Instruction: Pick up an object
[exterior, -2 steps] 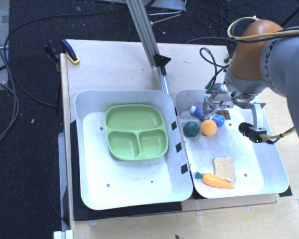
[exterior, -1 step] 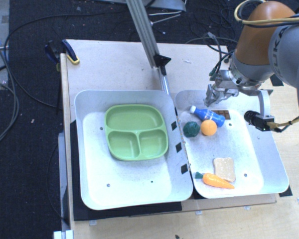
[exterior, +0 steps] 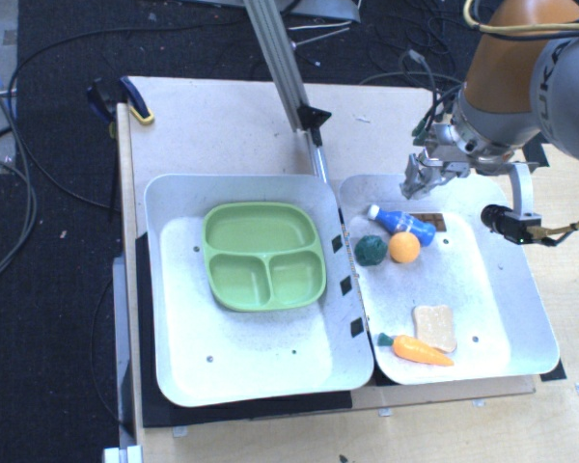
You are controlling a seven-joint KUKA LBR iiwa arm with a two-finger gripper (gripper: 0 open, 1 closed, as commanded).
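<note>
My gripper hangs over the far edge of the right bin, a little above and behind a blue bottle with a white cap that lies on its side. Just in front of the bottle sit an orange ball and a dark green ball, close together. At the bin's near side lie a pale slice of bread and an orange carrot. Nothing shows in the gripper.
The left bin holds a green divided plate. A slanted metal pole runs down to the ridge between the bins. A black cable end hangs by the right bin's far right side.
</note>
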